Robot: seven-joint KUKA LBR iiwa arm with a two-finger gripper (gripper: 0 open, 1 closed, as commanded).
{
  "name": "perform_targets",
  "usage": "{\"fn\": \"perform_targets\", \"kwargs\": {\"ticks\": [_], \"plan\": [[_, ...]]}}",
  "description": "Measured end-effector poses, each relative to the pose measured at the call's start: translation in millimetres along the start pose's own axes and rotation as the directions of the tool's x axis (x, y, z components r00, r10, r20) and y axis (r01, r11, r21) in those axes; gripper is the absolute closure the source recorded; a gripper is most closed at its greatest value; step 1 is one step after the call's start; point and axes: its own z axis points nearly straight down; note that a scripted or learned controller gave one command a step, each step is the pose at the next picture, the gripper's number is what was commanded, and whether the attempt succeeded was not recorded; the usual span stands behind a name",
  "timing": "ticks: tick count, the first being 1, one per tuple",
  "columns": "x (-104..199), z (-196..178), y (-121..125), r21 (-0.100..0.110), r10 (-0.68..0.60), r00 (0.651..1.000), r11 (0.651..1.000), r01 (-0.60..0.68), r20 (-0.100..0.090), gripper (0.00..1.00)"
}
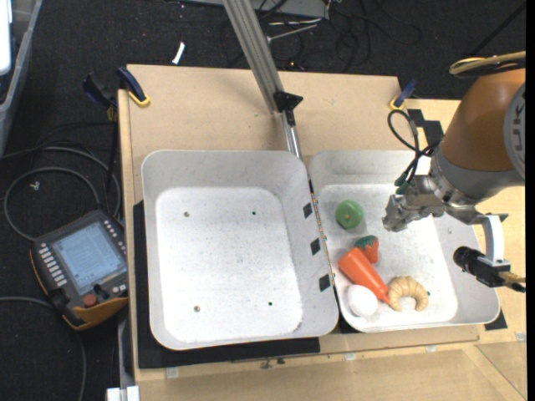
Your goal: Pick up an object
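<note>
You were looking at a worktop (pixel 217 107) of pale, matt wood, smooth and unvarnished in look. Both white bins (pixel 226 249) seemed hard plastic, dull and finely speckled with grime. The hand (pixel 399 214) was bare grey metal with a soft sheen. The green ball (pixel 349 215), the carrot (pixel 364 270) and the croissant (pixel 409 291) looked like smooth moulded plastic, faintly glossy. The slanting pole (pixel 255 44) was brushed aluminium.
</note>
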Motion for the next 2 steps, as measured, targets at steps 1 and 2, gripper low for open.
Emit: {"fn": "perform_targets", "kwargs": {"ticks": [1,2], "plan": [[58,-10,25,-0.002,-0.001,1.000,1.000,0.001,-0.001,1.00],[113,-24,45,-0.003,-0.001,1.000,1.000,0.001,-0.001,1.00]]}}
